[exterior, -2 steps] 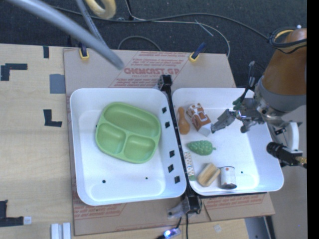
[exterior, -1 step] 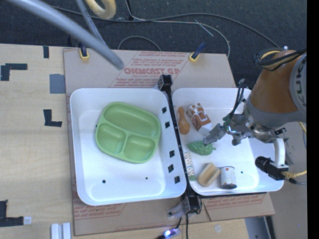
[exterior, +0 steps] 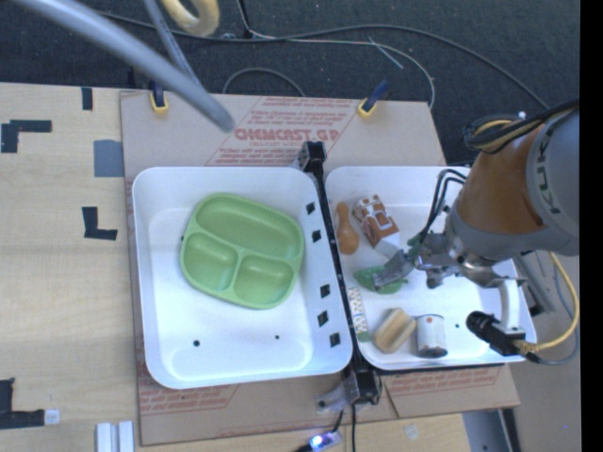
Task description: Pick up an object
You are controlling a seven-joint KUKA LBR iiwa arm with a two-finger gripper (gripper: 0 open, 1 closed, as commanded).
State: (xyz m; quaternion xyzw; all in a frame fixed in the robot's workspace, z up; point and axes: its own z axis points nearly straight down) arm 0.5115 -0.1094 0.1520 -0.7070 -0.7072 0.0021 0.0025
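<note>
The right bin (exterior: 443,182) holds several small objects. A green leafy item (exterior: 375,279) lies near its middle, and my gripper (exterior: 410,260) hangs right at that item's right edge, low over the bin floor. Whether it touches the item is hidden. A brown and white box-like toy (exterior: 374,217) and an orange-brown drumstick-shaped piece (exterior: 346,227) lie to the upper left. A tan bread roll (exterior: 394,328) and a silver can (exterior: 431,335) lie near the front wall.
The left bin (exterior: 155,252) bears a green divided plate (exterior: 243,250). A black divider strip (exterior: 323,252) runs between the bins, with a small patterned piece (exterior: 354,300) beside it. The arm's orange band (exterior: 504,191) covers the right bin's right side.
</note>
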